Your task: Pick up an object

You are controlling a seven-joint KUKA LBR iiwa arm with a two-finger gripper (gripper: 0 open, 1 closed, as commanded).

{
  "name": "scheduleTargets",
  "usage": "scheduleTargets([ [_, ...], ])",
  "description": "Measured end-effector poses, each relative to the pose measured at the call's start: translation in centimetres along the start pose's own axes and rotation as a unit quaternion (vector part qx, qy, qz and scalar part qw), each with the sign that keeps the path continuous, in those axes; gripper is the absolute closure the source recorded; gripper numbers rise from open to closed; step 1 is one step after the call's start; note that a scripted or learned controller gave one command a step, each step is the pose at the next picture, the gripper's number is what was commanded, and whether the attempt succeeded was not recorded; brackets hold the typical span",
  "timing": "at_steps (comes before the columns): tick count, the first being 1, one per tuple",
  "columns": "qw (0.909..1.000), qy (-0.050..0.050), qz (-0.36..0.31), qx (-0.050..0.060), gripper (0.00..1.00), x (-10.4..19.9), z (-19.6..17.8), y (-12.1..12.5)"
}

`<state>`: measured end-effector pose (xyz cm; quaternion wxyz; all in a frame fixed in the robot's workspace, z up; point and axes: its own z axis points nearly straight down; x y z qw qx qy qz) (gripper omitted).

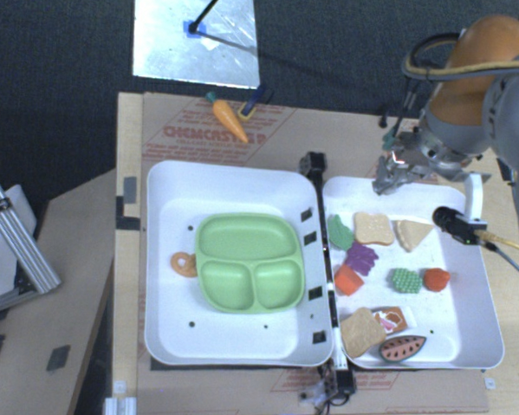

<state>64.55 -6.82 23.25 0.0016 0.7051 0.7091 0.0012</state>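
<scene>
Gripper (389,185) hangs over the right bin's (487,340) far edge; finger state cannot be told. Bread slice (373,227) lies just beside it, near that bin's far-left corner.

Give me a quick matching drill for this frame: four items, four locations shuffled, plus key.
Items:
1. green plastic divided tray
2. orange toy carrot
3. small tan pretzel-shaped ring
4. red toy tomato

Places:
A. on the cardboard beyond the bins
B. right bin
C. middle of left bin
D. left bin, beside the tray's left edge

Pairs: 1-C, 2-A, 3-D, 4-B
</scene>
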Motion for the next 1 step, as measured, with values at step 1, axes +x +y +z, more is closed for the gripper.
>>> scheduleTargets([
  [1,1.0,0.0,0.003,0.001,1.0,-0.92,1.69,-0.55],
])
